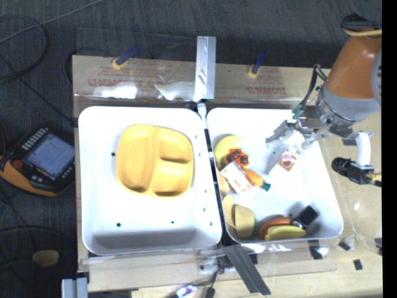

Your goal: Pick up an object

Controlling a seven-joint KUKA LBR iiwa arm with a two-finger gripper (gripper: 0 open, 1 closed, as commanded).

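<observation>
Fingers of the gripper (291, 143) are seen spread apart above the right bin (329, 194), with a small red-and-white packet (288, 161) lying just below them, nothing clamped. The packet is judged the nearest thing, slightly nearer the camera than the fingertips. Its long axis cannot be told at this size.

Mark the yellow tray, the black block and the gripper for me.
yellow tray (154, 160), camera view, centre of its moulded top
black block (306, 215), camera view, its top face
gripper (290, 143), camera view, midway between the fingertips
</observation>
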